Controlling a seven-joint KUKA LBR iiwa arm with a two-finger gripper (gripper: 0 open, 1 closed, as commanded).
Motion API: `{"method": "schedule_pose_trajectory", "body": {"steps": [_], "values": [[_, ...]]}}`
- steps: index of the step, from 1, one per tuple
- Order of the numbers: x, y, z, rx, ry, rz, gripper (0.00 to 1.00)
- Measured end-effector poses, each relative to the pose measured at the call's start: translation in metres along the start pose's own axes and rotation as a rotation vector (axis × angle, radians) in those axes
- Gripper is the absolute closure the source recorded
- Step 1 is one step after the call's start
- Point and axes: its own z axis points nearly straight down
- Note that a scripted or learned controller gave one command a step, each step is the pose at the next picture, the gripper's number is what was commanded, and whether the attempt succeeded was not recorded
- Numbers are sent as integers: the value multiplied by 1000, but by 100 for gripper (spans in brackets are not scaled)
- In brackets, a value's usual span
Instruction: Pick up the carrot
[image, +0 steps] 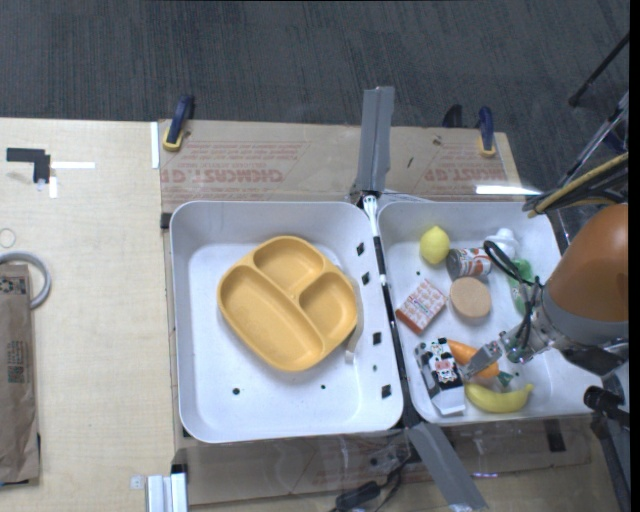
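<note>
The carrot (464, 353) is a small orange piece lying low in the right bin (565, 405), between a black-and-white box (438, 364) and a yellow banana (498, 398). My gripper (494, 360) reaches in from the right and sits right at the carrot's right end, just above the banana. Its tip overlaps the orange of the carrot, and the grey wrist hides part of the contact.
The right bin also holds a lemon (434, 245), a small can (468, 263), a tan round disc (470, 298), a red-and-white box (421, 305) and a green item (519, 270). In the left bin (195, 330) lies a yellow divided plate (288, 302).
</note>
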Motion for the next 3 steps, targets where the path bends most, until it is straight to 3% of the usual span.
{"method": "schedule_pose_trajectory", "body": {"steps": [1,2,3], "values": [[0,0,-8,0,0,3,100],[16,65,-120,-1,-2,171,100],[7,76,-74,1,-1,66,100]]}}
